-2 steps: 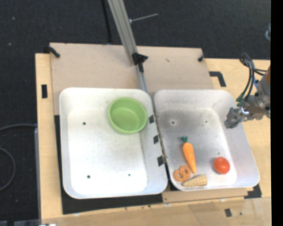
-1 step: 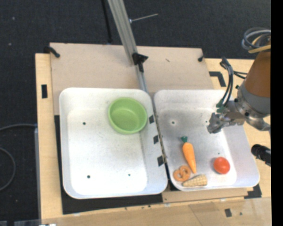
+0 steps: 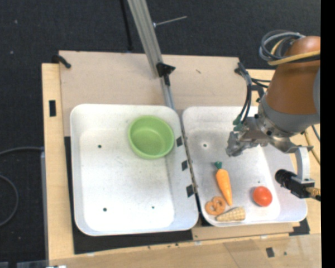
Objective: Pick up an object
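Your tool (image 3: pixel 235 147) hangs over the right bin (image 3: pixel 204 128), its grip state impossible to tell, just above the carrot (image 3: pixel 224 185). You risk missing: pretzel (image 3: pixel 215 205), cone (image 3: pixel 231 214) and tomato (image 3: pixel 262 196) crowd the carrot.

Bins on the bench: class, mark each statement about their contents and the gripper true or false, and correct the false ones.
1. The green bowl sits in the left bin. True.
2. The carrot lies in the left bin. False: it lies in the right bin.
3. The tomato is right of the carrot. True.
4. The gripper holds the pretzel. False: the pretzel lies on the bin floor, apart from it.
5. The corn cob is inside the bowl. False: it lies beside the pretzel.
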{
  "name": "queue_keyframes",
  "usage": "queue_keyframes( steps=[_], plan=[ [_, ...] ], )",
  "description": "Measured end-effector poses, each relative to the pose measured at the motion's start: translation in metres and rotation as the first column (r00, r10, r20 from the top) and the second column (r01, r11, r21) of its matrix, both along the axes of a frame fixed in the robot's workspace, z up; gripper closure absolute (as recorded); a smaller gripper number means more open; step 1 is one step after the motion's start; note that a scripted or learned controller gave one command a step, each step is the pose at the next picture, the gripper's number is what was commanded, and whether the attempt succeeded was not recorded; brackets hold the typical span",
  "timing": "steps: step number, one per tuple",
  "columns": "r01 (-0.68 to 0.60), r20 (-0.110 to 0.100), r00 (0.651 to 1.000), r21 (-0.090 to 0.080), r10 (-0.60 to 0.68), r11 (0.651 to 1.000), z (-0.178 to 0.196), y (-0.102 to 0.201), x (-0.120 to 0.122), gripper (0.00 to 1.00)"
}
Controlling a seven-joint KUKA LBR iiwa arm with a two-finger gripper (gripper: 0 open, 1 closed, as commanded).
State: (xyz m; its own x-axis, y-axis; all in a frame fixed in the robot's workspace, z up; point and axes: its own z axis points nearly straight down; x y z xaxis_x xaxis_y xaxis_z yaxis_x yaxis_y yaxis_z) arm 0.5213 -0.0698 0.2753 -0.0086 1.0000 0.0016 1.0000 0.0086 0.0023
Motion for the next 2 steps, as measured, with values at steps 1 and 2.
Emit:
queue_keyframes(
  steps=[1,2],
  plan=[
    [0.001,-0.002,1.000,-0.001,-0.001,1.000,-0.018,0.054,0.002,1.00],
    [0.000,-0.002,1.000,0.000,0.000,1.000,-0.018,0.112,-0.008,1.00]
  ],
)
